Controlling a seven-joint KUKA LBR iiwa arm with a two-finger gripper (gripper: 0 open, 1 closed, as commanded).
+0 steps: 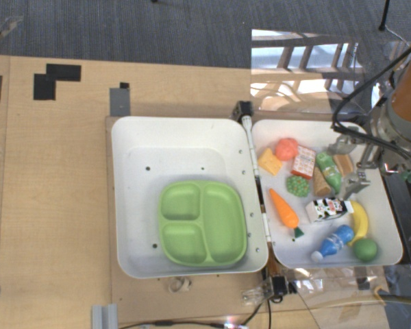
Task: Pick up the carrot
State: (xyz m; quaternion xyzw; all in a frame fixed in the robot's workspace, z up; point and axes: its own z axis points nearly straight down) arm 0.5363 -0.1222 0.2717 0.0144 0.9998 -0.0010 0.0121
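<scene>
The carrot (284, 209) is orange with a small green tip and lies flat in the right bin (390, 249), near its left wall and pointing toward the bin's front. My gripper (350, 164) hangs over the right half of the same bin, well to the right of the carrot. It is open with nothing between its fingers. One finger (340, 144) sits over the back of the bin; the other (357, 181) is nearer the front, just above a white and black carton (327, 209).
Around the carrot lie a yellow wedge (269, 161), a red ball (285, 149), a red box (303, 162), a green bumpy piece (298, 185), a green cucumber (327, 168), a banana (359, 219), a blue bottle (333, 243) and a lime (365, 249). The left bin (130, 149) holds a green divided plate (202, 223).
</scene>
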